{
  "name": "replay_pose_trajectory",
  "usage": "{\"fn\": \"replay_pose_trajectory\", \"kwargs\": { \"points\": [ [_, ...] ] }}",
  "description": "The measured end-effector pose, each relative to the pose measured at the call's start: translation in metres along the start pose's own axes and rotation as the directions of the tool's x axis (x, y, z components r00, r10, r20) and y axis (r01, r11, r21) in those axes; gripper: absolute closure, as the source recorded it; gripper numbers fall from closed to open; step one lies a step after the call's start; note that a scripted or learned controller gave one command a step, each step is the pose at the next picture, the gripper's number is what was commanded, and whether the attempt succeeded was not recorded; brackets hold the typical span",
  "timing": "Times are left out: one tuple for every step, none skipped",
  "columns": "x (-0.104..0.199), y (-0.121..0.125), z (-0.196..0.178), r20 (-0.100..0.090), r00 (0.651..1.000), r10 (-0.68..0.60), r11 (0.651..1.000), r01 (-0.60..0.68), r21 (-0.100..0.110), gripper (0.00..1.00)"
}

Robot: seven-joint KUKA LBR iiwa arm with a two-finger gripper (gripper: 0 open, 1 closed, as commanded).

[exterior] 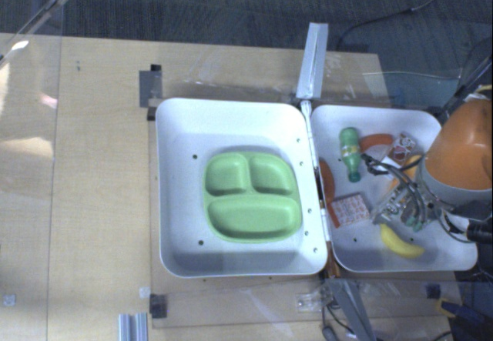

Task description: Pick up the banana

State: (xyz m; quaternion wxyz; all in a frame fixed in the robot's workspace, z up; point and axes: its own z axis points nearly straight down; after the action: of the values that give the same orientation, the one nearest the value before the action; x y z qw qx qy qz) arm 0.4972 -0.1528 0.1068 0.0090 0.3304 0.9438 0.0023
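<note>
Two white bins sit side by side on the desk [92, 201], and the task's thing is in the right bin [454, 259], at the lower right of the frame. The banana [401, 242] lies on that bin's floor close to its lower rim, its long axis running from upper left down to lower right, the yellow curve bowed slightly.

Just above it hangs the pincer [408, 208], a tangle of dark linkage and wires under the grey and orange arm [461, 153]. The banana lies directly below the pincer in the frame and a touch to the left, very near; whether they touch cannot be told. Nothing yellow shows between the tips, so the banana is judged not yet gripped, and whether the pincer is spread or closed cannot be told from this slant. A grasp would likely need the tips brought down across the fruit's short width, square to that diagonal axis.

Left of the pincer lies a small red-patterned packet [350, 210], and beyond it a green bottle [351, 152] and a reddish sausage-like piece [376, 142] near the upper wall.

Further left, the left bin [173, 178] holds a green divided tray [252, 195].
</note>
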Motion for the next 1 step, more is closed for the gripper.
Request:
{"fn": "replay_pose_trajectory", "kwargs": {
  "points": [
    [-0.0495, 0.0278, -0.0589, -0.004, 0.972, 0.235, 0.972, -0.235, 0.007, 1.00]
  ]
}}
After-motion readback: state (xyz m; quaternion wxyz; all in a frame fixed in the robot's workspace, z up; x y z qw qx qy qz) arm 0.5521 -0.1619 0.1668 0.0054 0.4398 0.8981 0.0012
